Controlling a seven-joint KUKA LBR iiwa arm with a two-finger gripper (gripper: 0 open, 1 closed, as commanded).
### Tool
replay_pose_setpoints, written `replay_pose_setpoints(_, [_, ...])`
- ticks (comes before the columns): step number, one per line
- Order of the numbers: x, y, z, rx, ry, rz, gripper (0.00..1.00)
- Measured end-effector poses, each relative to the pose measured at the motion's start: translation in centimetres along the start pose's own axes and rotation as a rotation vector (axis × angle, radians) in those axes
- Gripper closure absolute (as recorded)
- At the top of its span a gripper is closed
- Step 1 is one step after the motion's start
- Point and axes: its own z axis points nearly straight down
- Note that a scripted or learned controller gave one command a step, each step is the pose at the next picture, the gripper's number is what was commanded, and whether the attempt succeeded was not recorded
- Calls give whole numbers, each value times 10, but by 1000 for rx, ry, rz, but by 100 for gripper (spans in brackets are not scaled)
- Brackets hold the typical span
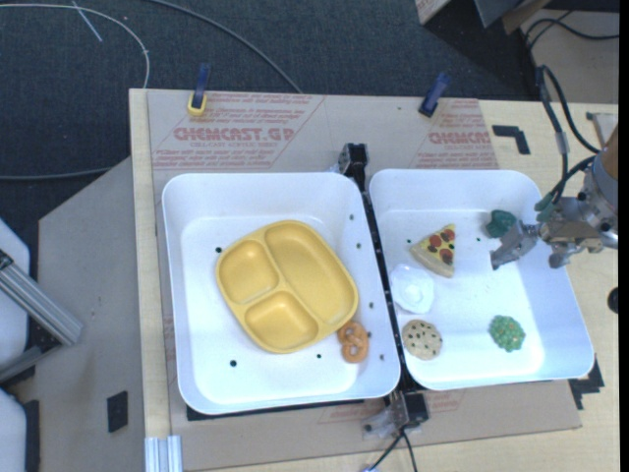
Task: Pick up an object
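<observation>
In the right bin [560, 357] lie a pizza slice toy [436, 250], a white round piece [412, 289], a chocolate-chip cookie [422, 338], a green broccoli piece [507, 332] and a small teal object [502, 223]. My gripper [534, 253] hangs over the bin's right side, just right of and below the teal object. Its two grey fingers [507, 251] stand apart, open, with nothing between them. The broccoli lies below the gripper and the pizza slice lies to its left.
The left bin [187, 264] holds a yellow divided plate [285, 283] and a pretzel [353, 341] at the plate's lower right corner. A black clamp [353, 157] sits at the top of the seam between the bins. Cables run along the bench's right edge.
</observation>
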Motion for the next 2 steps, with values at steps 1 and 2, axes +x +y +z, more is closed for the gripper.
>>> replay_pose_setpoints(1, [0, 2, -6, -12, -2, -4, 0])
replay_pose_setpoints(2, [-5, 6, 39, -7, -1, -2, 0])
